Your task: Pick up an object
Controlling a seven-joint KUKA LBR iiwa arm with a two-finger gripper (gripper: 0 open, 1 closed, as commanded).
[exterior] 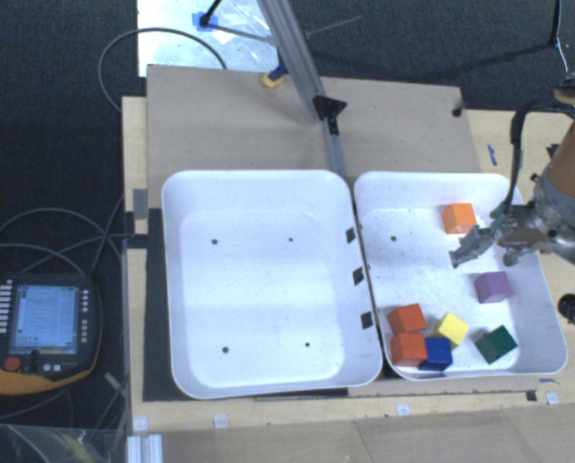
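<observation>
A dark carpet lies under the brown tabletop [268, 114]. Two white bins sit on it side by side. The left bin [259, 186] has nothing in it. The right bin [403, 186] holds the blocks. The arm [572, 177] reaches in over it. The claw [473, 245] hangs above the bin floor, spread wide and holding nothing. It is between the orange block [458, 218] and the purple block [492, 285]. Nothing is picked up yet, so I think the grab is still to do.
</observation>
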